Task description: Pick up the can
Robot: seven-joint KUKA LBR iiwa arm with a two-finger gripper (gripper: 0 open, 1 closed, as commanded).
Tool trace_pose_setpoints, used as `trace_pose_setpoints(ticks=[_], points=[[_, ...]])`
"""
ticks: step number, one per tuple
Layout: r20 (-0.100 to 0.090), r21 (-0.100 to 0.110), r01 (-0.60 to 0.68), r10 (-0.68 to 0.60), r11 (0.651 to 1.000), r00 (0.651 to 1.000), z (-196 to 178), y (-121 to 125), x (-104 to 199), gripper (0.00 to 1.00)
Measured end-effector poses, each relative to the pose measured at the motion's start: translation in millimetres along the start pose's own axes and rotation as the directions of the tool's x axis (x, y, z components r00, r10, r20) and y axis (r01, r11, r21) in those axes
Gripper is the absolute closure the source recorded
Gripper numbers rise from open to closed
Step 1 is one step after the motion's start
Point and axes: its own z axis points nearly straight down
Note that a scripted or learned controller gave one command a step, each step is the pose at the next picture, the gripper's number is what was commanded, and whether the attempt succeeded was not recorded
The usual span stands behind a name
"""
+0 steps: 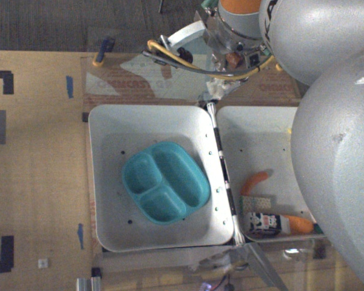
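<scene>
Two white bins are seen side by side from above. One teal divided plate (165, 182) lies in the left bin (103, 132). In the right bin (261, 126), one orange carrot-like piece (255, 182) and one can (268, 223) with a cow-patterned label are counted, the can lying along the near wall. The gripper (215, 93) hangs above the far rims; its jaw state cannot be told. Much of the right bin is hidden by the grey arm (333, 168).

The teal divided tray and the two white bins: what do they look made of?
The teal tray: likely moulded plastic, matte, with rounded compartments and uniform colour. The left bin and right bin: probably plastic or coated metal, smooth white, with small fasteners along the shared rim.
</scene>
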Motion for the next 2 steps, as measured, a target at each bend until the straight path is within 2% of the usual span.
trace_pose_setpoints(ticks=[1, 2], points=[[-0.002, -0.001, -0.138, 0.138, 0.990, 0.990, -5, -6, 29, 1.00], [-0.002, -0.002, -0.117, 0.117, 0.993, 0.993, -25, -8, 32, 1.00]])
